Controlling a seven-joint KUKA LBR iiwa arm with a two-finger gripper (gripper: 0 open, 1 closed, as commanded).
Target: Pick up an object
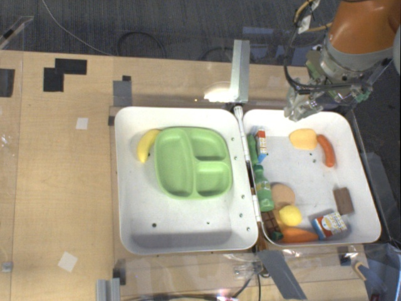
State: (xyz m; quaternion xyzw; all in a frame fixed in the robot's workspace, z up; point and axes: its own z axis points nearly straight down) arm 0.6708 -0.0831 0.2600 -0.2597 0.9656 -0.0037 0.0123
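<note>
On the wooden bench [56, 187] two shallow white bins sit side by side. The left bin [135, 231] holds a banana [146, 145] lying near its upper left corner, its inner curve just beside the left edge of a green divided tray [191, 162], which lies flat in the bin's upper middle with its three compartments facing up. Along the left wall of the right bin [363, 187] a green bottle [258, 174] lies lengthwise, with a small red and white carton [261, 142] beside its upper end. Near the bottle's lower end rests a round tan piece like a bun [282, 194], and just below that a lemon [290, 216] touches an orange carrot [299, 235] lying along the bin's lower edge; a dark brown item sits in the lower left corner, too hidden to name. To the carrot's right is a small red, white and blue box [329, 224], tilted, and above it a brown block [343, 200] near the right wall. In the upper part of this bin a yellow rounded fruit [303, 139] lies close beside a red sausage [326, 150] set at a slant. The gripper [302, 107] hangs over the bin's upper rim, above the yellow fruit and apart from it; whether its fingers are apart or together cannot be told, and nothing is seen between them.
</note>
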